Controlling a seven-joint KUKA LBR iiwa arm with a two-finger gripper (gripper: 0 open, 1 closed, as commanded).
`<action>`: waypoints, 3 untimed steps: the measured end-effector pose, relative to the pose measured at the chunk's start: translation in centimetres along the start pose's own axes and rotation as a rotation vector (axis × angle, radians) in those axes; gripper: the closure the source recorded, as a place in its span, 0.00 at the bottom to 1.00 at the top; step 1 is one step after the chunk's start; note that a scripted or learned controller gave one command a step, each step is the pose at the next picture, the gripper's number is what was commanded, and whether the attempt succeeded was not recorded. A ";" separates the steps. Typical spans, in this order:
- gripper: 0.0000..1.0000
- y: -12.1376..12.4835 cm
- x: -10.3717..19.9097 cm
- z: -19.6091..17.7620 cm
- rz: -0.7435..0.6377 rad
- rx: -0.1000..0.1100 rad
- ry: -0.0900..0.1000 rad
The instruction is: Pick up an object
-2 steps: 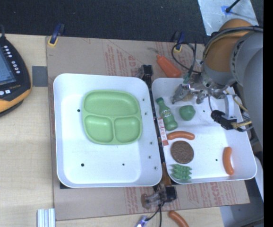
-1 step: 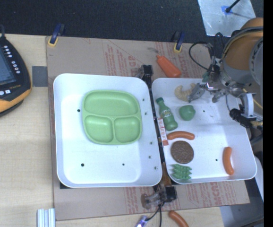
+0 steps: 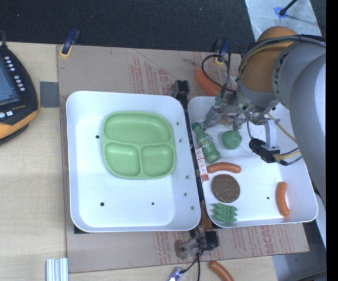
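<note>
The right bin (image 3: 297, 171) holds several toy foods. A green bottle (image 3: 206, 143) lies by its left wall, with a small green pepper-like piece (image 3: 231, 139) just to its right. Nearer the front are an orange sausage (image 3: 224, 168), a round brown patty (image 3: 224, 188) and a green pea pod (image 3: 224, 213). A second sausage (image 3: 282, 198) lies near the right wall. My gripper (image 3: 230, 119) hangs over the far end of this bin, just behind the small green piece and the bottle's top. Nothing visible is held in it.
The left bin (image 3: 87, 186) holds a green divided plate (image 3: 138, 144). A teach pendant (image 3: 2, 95) sits at the far left of the bench. An orange toy (image 3: 207, 81) lies behind the right bin, another (image 3: 221, 269) in front. The arm's cables (image 3: 271, 151) hang over the right bin.
</note>
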State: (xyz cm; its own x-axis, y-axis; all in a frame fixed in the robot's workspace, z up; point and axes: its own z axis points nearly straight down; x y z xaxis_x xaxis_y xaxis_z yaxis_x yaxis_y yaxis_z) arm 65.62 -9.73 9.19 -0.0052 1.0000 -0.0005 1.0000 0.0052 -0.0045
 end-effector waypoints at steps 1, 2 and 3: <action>0.00 0.0 -5.0 -2.7 0.003 -0.002 0.000; 0.00 -2.5 -1.5 0.1 0.000 0.000 0.000; 1.00 -2.5 -1.7 -1.0 -0.002 0.001 -0.002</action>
